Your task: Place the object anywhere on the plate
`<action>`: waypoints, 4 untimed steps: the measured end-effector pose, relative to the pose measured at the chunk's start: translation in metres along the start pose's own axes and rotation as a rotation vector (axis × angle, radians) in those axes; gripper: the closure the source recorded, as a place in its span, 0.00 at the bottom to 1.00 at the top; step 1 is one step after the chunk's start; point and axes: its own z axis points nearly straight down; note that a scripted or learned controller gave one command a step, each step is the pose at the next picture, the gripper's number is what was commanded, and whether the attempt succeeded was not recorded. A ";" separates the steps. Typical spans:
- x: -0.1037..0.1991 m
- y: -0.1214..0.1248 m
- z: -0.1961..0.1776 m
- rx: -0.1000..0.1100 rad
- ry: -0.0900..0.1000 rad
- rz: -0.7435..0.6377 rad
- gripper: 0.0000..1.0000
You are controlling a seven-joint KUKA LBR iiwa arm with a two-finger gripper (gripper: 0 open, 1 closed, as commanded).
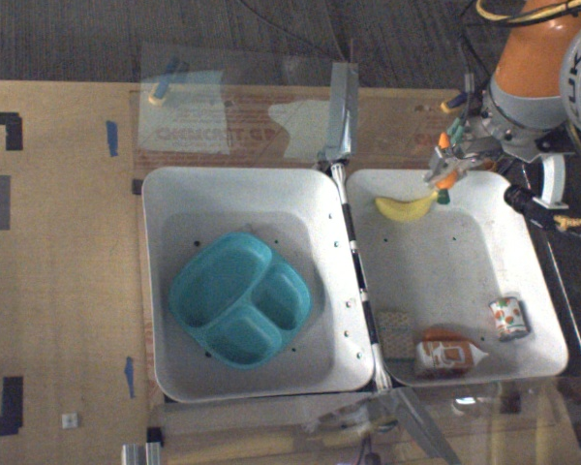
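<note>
Camera view: gripper (445, 174) at right bin's far edge, apparently clamped on banana's (405, 207) right tip. Banana hangs just left-below gripper. Step: transport. Next: carry far left, release over teal plate (239, 299).

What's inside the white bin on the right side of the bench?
The right white bin holds a yellow banana near its far edge, a small red-and-white can and an orange-labelled bottle near the front. The end effector hangs over the banana's end, covering the contact.

The arm (547, 42) reaches in from the right, wrist angled downward.
</note>
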 end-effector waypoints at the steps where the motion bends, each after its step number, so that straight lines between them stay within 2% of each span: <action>1: 0.083 -0.014 -0.007 0.001 0.002 -0.040 1.00; 2: 0.156 -0.044 -0.010 0.002 0.002 -0.166 1.00; 3: 0.223 -0.075 0.025 0.003 0.002 -0.240 1.00; 4: 0.314 -0.079 -0.017 0.001 0.001 -0.124 1.00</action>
